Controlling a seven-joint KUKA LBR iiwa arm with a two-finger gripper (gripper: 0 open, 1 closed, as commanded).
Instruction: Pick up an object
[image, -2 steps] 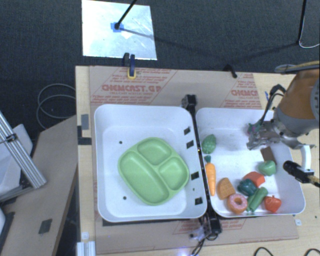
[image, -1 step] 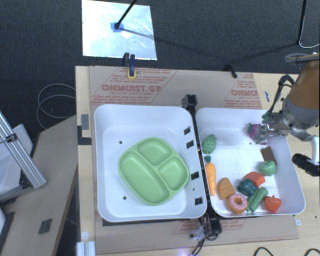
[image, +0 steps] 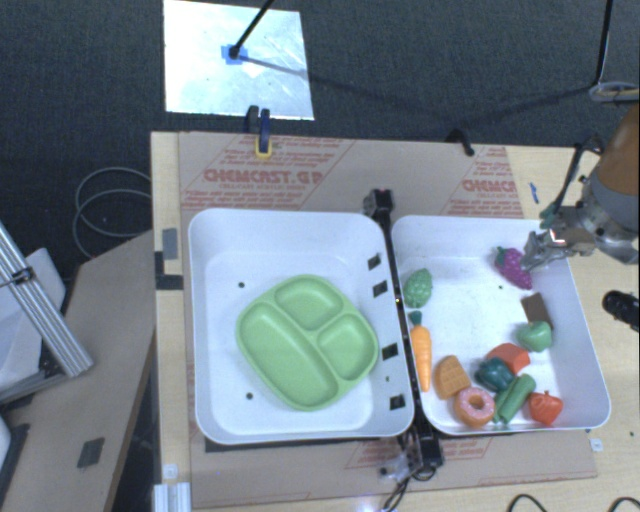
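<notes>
A purple bunch of toy grapes (image: 513, 267) lies in the right bin's (image: 455, 275) far corner, right against the end effector (image: 545, 245), apart from the toy food heaped at the near end.

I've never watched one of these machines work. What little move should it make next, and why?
Probably ease straight down onto the purple grapes. The gripper sits at the right bin's far right edge, right beside that toy, which lies apart from the crowded pile nearer the front.
</notes>
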